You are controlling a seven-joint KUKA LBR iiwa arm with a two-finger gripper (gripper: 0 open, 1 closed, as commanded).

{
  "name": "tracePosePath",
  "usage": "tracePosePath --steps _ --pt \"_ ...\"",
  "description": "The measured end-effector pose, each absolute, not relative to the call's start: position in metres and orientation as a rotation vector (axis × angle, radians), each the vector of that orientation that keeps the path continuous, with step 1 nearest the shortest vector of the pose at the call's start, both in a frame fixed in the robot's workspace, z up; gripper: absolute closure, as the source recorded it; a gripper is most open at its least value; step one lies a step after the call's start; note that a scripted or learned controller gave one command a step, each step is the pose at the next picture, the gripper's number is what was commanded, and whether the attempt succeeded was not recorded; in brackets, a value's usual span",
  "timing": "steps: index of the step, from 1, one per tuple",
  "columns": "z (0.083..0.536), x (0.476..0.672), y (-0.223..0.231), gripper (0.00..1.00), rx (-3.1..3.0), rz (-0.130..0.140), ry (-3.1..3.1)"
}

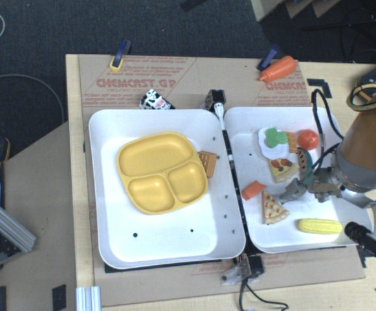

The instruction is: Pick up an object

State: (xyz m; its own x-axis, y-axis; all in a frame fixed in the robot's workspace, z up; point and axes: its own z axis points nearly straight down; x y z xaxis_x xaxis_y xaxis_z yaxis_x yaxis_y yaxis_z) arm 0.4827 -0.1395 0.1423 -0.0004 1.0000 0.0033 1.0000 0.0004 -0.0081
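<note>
The right bin (239, 125) holds several toy foods: a pizza slice (275, 211), a yellow corn cob (319, 225), a red-orange block (253, 189), a second pizza-like piece (282, 168), a green-and-white piece (275, 140), a red tomato (308, 138) and a dark green piece (303, 162). My gripper (296, 190) hangs low over the middle of this bin, just above the pizza slice and right of the red-orange block. Nothing visibly sits in its grasp. The arm (369, 148) covers the bin's right side.
The left bin (103, 128) carries a yellow divided plate (162, 172) with a brown cracker (208, 162) at its right edge. On the bench behind the bins lie an orange clamp (278, 69), a cow-patterned toy (155, 100) and a blue-yellow clamp (118, 56).
</note>
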Motion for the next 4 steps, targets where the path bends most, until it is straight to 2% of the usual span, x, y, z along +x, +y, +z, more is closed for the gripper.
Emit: tracePosePath --steps 1,2,3,4 --pt "0.092 0.484 -0.139 0.00 -2.223 -0.005 -2.220" --pt "0.106 0.487 -0.137 1.00 -2.223 -0.014 -2.227" --pt "0.160 0.491 -0.148 1.00 -2.225 -0.003 -2.226" --pt "0.217 0.490 -0.157 1.00 -2.226 -0.004 -2.227"
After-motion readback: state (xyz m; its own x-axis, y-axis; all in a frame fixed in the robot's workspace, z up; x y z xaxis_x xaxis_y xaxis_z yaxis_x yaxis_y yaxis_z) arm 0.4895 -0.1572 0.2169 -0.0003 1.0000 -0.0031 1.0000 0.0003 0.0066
